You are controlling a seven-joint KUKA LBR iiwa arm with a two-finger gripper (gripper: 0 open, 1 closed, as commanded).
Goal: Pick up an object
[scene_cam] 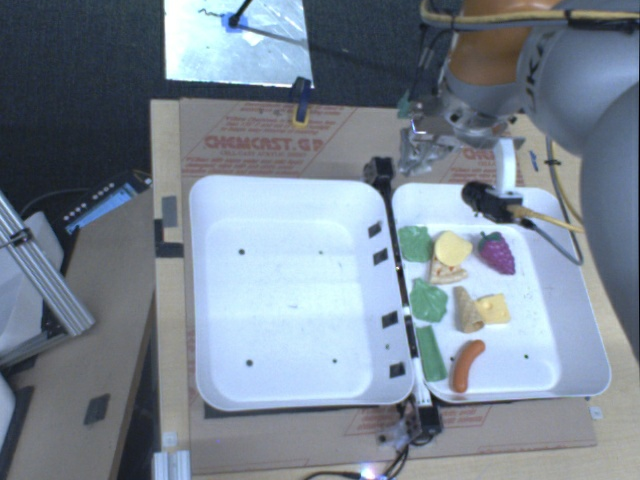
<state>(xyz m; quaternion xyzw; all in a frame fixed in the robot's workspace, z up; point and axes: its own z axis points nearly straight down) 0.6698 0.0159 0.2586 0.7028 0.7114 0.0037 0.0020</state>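
Note:
The right bin [570, 363] holds several toy foods: a green leaf [414, 242], a yellow piece [452, 248], a purple grape bunch [497, 252], a second green leaf [429, 300], a tan wedge [467, 309], a yellow cheese block [492, 310], a green pod [431, 353] and an orange sausage [466, 365]. My gripper [421, 154] hangs above the bin's far left corner, raised well off the food, with nothing visible between its fingers.
The left bin [290, 288] lies beside the right one, joined by a row of black clips [392, 318]. Behind the bins are a cardboard base [260, 140], a yellow-blue clamp [300, 103] and a shiny sheet [235, 28].

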